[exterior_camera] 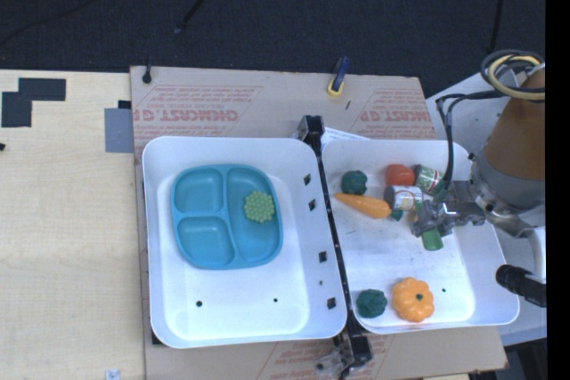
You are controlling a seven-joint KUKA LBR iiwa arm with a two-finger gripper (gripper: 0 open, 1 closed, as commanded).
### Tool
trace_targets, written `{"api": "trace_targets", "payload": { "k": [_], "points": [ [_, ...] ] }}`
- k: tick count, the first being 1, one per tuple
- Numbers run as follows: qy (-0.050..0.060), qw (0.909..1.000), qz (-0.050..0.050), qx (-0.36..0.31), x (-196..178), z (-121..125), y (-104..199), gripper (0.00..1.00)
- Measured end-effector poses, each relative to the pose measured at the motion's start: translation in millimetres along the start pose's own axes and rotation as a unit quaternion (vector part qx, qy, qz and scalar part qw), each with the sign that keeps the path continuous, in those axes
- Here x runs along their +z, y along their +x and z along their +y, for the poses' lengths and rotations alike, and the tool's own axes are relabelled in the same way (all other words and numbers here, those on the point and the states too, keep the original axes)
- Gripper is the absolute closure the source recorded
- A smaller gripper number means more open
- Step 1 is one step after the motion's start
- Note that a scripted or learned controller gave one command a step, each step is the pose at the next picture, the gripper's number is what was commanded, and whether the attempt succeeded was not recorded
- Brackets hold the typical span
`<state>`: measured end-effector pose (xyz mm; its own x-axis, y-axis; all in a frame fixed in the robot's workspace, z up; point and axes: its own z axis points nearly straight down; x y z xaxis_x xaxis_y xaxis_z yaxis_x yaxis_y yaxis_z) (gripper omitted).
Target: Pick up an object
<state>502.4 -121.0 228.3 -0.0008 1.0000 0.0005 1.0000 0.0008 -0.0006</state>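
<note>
The hand (426, 216) hangs low in the right bin (463, 280), right of frame centre. I can't tell how it is set or whether it has anything. The carrot (363, 206) lies just to its left, long axis running left-right across the frame.

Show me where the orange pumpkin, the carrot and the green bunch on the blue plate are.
orange pumpkin (413, 299), camera view, on the middle of its ribbed top.
carrot (363, 206), camera view, on the middle of its orange body.
green bunch (259, 206), camera view, on its bumpy centre, in the blue plate's (191, 238) right compartment.
</note>
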Motion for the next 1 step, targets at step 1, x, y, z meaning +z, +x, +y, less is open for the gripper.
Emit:
{"api": "trace_targets", "payload": {
  "k": [1],
  "points": [
    [0.001, 1.0000, 0.001, -0.002, -3.5, 14.7, 48.4, 1.00]
  ]
}}
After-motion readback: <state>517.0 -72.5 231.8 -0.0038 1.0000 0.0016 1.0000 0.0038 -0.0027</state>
